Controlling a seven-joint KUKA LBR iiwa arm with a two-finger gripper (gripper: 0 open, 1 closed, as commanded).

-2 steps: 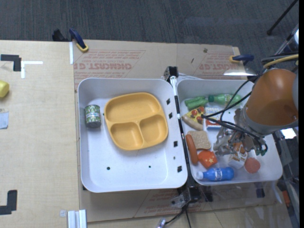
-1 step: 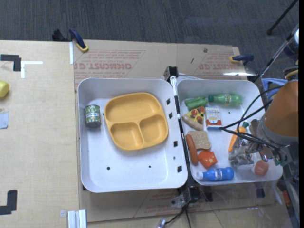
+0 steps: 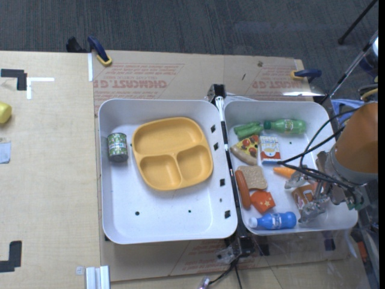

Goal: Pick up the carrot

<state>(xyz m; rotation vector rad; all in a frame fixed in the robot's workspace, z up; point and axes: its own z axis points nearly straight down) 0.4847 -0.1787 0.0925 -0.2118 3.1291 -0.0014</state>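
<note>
Orange, one carrot [image 3: 283, 171] lies beside the end effector [image 3: 311, 205], whose opening I cannot tell.

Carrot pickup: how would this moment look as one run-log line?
carrot: lying in right bin, not held | gripper: low over right bin, beside carrot | yellow plate: in left bin
</note>
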